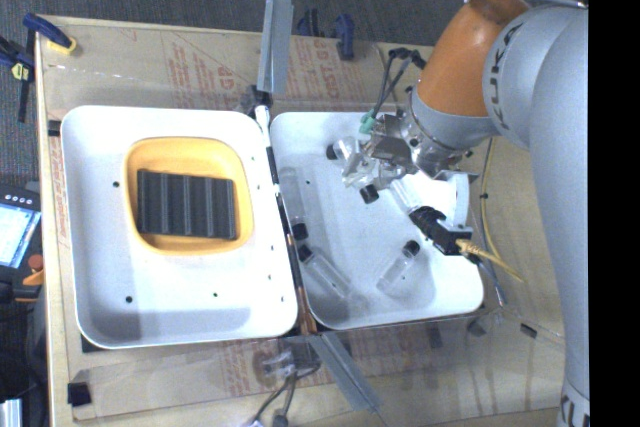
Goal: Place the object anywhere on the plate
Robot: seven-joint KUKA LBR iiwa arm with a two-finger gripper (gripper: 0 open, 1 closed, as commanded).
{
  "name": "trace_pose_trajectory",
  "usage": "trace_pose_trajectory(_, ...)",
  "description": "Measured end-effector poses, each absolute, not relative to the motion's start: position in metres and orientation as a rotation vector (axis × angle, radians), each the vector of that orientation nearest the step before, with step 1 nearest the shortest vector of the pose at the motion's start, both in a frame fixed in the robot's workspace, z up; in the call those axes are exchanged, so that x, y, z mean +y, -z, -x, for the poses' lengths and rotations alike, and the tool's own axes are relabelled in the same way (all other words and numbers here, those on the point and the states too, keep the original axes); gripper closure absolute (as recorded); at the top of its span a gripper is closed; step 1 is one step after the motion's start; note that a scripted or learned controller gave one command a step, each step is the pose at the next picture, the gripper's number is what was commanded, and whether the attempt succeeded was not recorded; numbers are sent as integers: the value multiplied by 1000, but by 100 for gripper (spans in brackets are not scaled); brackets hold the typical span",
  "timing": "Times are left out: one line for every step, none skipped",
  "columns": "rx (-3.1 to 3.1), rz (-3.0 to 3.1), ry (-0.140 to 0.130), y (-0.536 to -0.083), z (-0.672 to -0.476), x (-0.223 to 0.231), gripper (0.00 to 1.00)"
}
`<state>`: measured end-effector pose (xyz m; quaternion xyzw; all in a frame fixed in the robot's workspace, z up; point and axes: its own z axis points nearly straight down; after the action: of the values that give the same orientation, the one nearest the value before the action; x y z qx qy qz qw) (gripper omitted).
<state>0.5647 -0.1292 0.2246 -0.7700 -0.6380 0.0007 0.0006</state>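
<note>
A yellow plate (188,155) with a dark ridged centre lies in the left bin (100,305). My gripper (364,177) hangs low over the upper middle of the right bin (330,215), well to the right of the plate. Two clear tube-like objects with black caps lie on the right bin's floor. One clear tube (401,267) is below and right of the gripper, and the other clear tube (322,273) is near the bin's lower left corner. Nothing can be made out in the gripper.
A raised divider (283,215) where the two bins' rims meet runs between the plate and the gripper. Blue clamps (344,33) sit on the bench's far edge. The arm's bulk covers the right bin's right side.
</note>
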Motion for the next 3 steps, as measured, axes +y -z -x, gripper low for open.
trace_pose_trajectory(-2283, 2150, -6, -190, -582, -53, 100)
trace_pose_trajectory(-2516, 1882, -1, -192, -614, -10, 100)
trace_pose_trajectory(-2646, 1685, -5, -191, -593, 10, 100)
